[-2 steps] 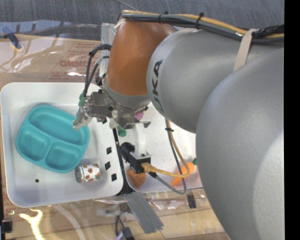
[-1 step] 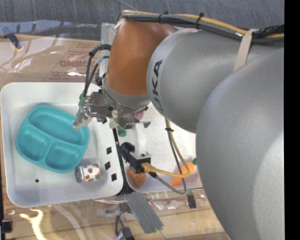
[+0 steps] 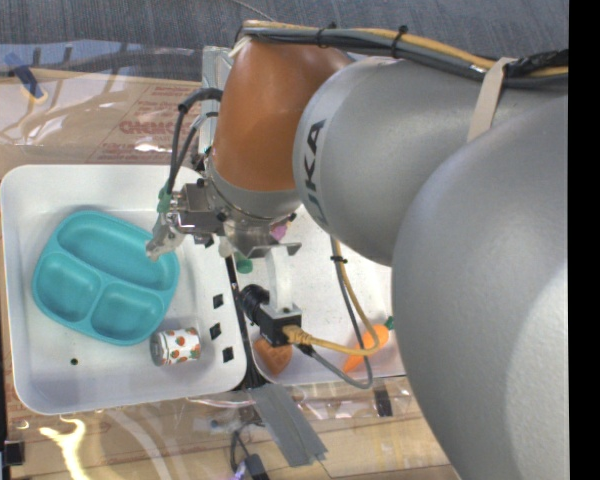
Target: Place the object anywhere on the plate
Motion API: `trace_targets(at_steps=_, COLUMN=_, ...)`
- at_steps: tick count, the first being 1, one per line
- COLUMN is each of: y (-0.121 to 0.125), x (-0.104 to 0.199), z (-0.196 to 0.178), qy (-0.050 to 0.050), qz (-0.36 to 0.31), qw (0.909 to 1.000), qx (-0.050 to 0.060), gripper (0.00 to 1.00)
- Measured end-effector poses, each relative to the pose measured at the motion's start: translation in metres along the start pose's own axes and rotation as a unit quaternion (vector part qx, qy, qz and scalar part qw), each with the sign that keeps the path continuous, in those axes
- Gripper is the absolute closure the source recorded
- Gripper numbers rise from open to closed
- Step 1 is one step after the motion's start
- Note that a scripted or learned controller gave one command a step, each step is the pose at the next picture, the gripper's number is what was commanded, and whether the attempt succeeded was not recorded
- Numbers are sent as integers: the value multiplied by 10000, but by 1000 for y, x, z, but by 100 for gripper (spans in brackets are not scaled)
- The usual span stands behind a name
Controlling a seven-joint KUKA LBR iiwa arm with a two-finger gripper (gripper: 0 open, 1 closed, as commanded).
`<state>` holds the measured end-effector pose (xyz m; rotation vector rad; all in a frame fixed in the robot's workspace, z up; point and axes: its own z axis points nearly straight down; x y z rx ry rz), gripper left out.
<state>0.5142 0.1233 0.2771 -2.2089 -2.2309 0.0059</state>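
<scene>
My surface (image 3: 100,128) is cardboard-brown under clear plastic, with grey ribbed floor beyond its far edge. The left bin (image 3: 20,268) holds a teal divided plate (image 3: 105,278) toward its left wall, and a small patterned can (image 3: 177,346) lies on its side just past the plate's near edge, close to the divider. My hand (image 3: 163,240) hangs at the plate's right rim; I cannot tell whether it grips anything. My arm covers most of the right bin (image 3: 315,288), where orange items (image 3: 372,338) show

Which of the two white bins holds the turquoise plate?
The left bin: the plate and a small can lie in it. The right bin sits mostly under the arm.
</scene>
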Motion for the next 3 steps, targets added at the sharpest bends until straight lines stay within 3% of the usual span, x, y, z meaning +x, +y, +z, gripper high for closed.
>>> trace_targets(at_steps=3, y=0, x=0, z=0, qy=0, qz=0, qw=10000, qx=0, gripper=0)
